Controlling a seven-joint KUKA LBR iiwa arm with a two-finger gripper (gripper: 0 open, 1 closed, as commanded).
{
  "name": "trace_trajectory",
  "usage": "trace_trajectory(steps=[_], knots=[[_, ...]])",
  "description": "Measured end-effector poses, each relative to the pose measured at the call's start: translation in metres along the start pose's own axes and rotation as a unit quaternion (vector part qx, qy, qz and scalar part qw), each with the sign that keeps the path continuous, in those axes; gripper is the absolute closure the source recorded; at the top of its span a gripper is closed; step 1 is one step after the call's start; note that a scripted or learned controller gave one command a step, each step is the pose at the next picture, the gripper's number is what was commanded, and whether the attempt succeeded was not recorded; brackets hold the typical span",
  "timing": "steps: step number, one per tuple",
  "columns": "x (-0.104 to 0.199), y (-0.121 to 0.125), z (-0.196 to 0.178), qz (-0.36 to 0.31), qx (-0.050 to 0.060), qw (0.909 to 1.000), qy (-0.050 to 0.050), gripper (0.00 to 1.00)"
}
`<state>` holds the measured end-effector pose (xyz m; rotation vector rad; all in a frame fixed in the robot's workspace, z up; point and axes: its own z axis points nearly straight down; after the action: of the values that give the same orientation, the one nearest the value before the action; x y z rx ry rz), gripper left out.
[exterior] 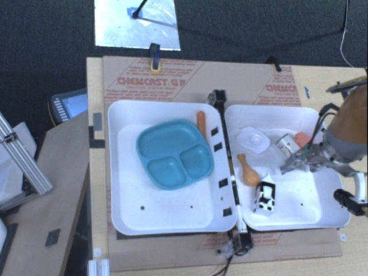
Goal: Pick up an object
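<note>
In the right bin (299, 209), my gripper (292, 164) reaches in from the right and sits low over the bin's middle. Just above it lies a small silvery object (286, 143) with a red piece (302, 138) beside it. Left of the gripper, and apart from it, is a tan drumstick-shaped toy (248, 171). A black-and-white cow-patterned object (265, 198) stands below that, and a clear plastic lid (253, 140) lies toward the bin's back left. Nothing visibly hangs from the gripper.
The left bin (129, 211) holds a teal divided plate (174, 153) and an orange stick (200, 121) by its right wall. A black-clipped divider (225, 154) runs between the bins. The arm's body (351, 132) overhangs the right bin's right edge.
</note>
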<state>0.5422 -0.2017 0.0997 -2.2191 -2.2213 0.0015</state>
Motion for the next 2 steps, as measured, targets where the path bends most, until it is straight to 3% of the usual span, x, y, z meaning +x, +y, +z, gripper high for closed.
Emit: trace_trajectory(steps=[1, 2], knots=[[0.0, 0.002, -0.014, 0.0, -0.003, 1.0, -0.001, 1.0], [-0.004, 0.003, -0.057, -0.001, -0.004, 1.0, -0.001, 1.0]])
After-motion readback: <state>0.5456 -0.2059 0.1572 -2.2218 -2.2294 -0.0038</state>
